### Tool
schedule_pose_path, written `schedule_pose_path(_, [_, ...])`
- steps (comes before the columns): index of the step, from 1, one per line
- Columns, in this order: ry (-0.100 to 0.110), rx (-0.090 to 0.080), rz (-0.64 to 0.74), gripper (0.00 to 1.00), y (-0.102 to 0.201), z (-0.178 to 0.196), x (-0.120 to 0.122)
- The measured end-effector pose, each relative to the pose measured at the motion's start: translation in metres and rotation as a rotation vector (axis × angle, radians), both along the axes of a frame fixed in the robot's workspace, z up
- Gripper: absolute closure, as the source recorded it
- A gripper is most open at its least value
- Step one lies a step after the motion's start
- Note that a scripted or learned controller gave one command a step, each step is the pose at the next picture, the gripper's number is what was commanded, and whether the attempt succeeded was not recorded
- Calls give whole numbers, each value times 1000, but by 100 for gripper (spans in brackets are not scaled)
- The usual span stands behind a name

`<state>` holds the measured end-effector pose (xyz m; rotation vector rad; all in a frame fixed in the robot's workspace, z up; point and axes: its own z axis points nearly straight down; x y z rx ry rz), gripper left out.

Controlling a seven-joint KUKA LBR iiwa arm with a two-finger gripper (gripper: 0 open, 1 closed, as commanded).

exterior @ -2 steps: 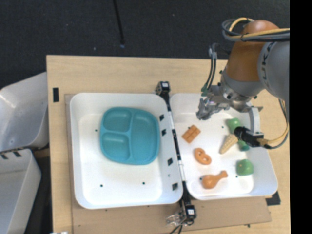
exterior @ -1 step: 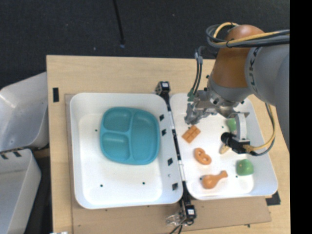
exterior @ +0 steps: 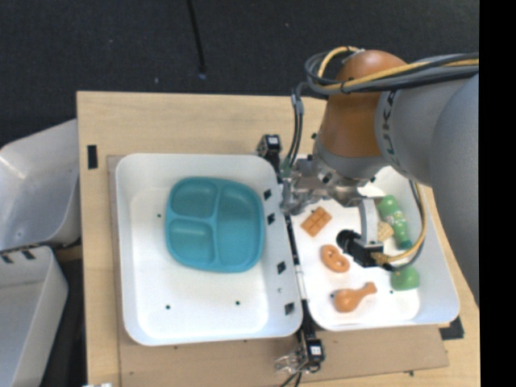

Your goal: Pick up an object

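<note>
From my station I see a pale wooden bench [exterior: 185, 119] against a dark floor, bearing two shallow white bins side by side. I take the orange waffle piece [exterior: 316, 221] as my mark; it lies in the right bin [exterior: 435, 289], close to the wall shared with the left bin [exterior: 129, 297].

The gripper [exterior: 294, 193] hangs just up and left of the waffle piece, over that shared wall. I cannot tell whether it is released or clenched, and I see nothing held in it. The grey arm with its orange band rises up and right of the waffle piece.

Below the waffle piece lies a curved orange piece [exterior: 334, 258], near but apart from it. Further below is a tan drumstick [exterior: 355, 297]. To the right of the waffle piece, well apart, sits a green piece [exterior: 390, 208] with a small pale piece [exterior: 385, 230] just beneath it. Another green piece [exterior: 405, 278] lies down and right of the waffle piece.

Left of the waffle piece, across the wall, a teal divided plate [exterior: 215, 224] rests flat in the left bin.
</note>
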<state>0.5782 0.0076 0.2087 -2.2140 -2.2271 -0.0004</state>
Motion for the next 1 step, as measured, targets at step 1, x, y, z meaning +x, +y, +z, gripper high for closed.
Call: schedule_pose_path(1, [0,1,1,100,46,1,-15])
